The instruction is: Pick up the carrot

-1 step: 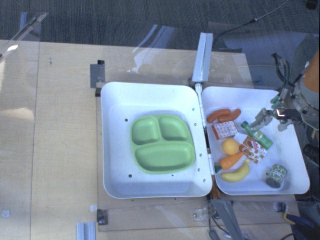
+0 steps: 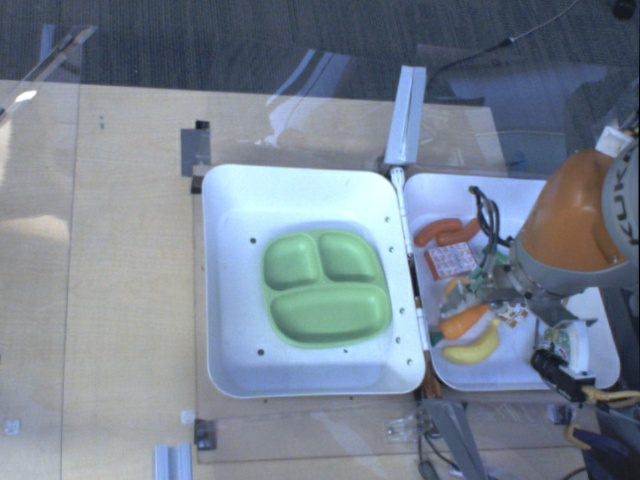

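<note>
The carrot point(image 2: 463, 321) is a short orange piece lying in the right bin point(image 2: 520, 376), near its left wall and just above a yellow banana point(image 2: 473, 347). My gripper point(image 2: 492, 290) hangs over the carrot's right end, low in the bin, below the orange wrist band point(image 2: 566, 224). The arm's body hides much of the bin's right half. Whether the gripper touches the carrot is unclear from this angle.
A sausage point(image 2: 447, 231) and a red-and-white packet point(image 2: 450, 260) lie in the right bin behind the carrot. The left bin point(image 2: 230, 298) holds a green divided plate point(image 2: 326, 287). A metal post point(image 2: 405, 118) stands behind the wall between the bins.
</note>
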Tool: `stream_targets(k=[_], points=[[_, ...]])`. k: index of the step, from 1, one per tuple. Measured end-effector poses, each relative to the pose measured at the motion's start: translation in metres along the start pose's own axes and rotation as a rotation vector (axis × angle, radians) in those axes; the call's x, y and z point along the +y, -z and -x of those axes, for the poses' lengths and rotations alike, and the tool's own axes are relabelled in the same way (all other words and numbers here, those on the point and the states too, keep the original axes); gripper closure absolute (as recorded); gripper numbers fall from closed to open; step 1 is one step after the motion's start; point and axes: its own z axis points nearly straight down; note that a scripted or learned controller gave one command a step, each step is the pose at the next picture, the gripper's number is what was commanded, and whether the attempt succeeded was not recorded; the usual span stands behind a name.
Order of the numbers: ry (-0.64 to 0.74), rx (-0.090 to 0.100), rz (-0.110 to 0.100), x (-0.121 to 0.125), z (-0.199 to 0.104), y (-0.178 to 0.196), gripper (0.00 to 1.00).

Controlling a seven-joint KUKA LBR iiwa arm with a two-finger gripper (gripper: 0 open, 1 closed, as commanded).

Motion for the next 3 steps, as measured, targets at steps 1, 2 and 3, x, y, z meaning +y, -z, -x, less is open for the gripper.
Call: stream_targets(k=[1, 2, 3], points=[[-0.227, 0.002, 0.012, 0.006, 0.012, -0.045, 0.00], [-0.225, -0.003, 0.023, 0.010, 0.013, -0.034, 1.00], [0.036, -0.002, 0.004, 0.021, 0.035, 0.105, 1.00]])
